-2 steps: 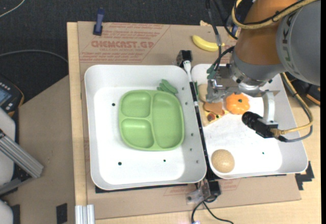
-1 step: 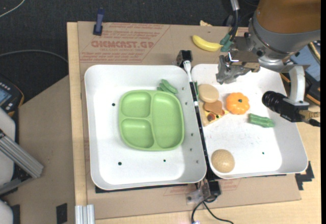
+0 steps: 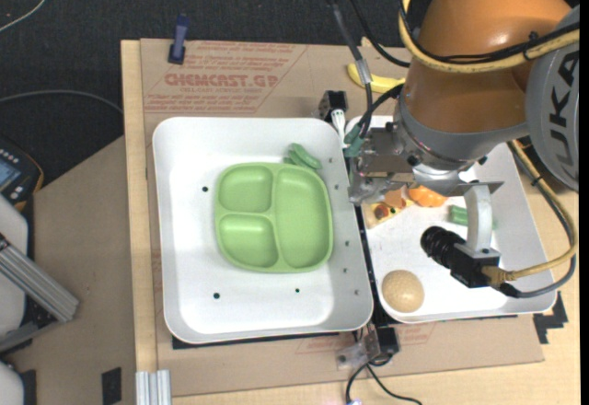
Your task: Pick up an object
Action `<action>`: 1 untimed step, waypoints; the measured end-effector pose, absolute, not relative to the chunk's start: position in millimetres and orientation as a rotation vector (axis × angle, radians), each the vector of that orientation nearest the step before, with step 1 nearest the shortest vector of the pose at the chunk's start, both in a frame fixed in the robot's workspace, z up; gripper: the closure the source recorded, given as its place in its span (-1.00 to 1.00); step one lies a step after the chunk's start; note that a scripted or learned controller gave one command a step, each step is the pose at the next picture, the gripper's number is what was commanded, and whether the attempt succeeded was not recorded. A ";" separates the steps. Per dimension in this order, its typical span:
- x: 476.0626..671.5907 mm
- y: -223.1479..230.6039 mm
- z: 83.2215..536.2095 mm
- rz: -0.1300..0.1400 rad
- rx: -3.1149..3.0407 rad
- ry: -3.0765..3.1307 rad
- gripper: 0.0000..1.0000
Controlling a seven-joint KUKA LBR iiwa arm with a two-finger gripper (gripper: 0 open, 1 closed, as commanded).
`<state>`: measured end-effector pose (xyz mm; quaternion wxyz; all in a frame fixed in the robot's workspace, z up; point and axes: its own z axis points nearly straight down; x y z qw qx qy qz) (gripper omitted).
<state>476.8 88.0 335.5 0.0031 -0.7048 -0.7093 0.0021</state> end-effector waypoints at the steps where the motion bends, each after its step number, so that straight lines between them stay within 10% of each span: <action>1: 480.4 39.8 472.7 -0.023 -2.235 -2.226 1.00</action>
